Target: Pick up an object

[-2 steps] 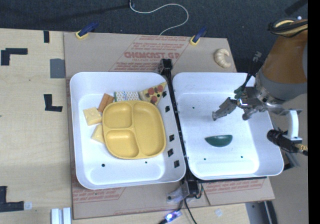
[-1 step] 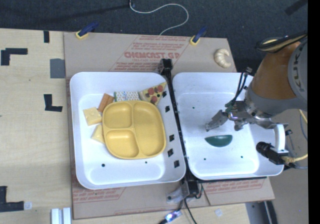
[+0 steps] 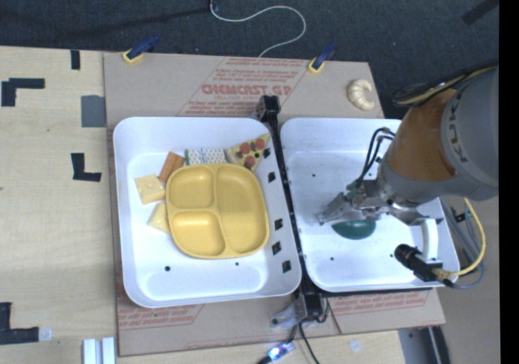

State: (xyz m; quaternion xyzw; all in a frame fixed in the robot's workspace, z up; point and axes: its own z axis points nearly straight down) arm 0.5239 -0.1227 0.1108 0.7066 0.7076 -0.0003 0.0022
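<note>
1. The gripper [image 3: 350, 210] hung low in the right bin [image 3: 324, 273], directly over a teal round object [image 3: 355, 229]; its grip could not be told.
2. Judged step: grasp attempt; next, lifting clear.
3. The left bin [image 3: 130, 192] held a yellow divided plate [image 3: 217, 210].

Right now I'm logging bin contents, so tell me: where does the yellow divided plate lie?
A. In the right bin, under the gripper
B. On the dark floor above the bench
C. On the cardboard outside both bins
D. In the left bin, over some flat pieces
D: the yellow divided plate lies in the left bin, with flat pieces showing at its upper left edge, away from the gripper in the right bin.
</note>
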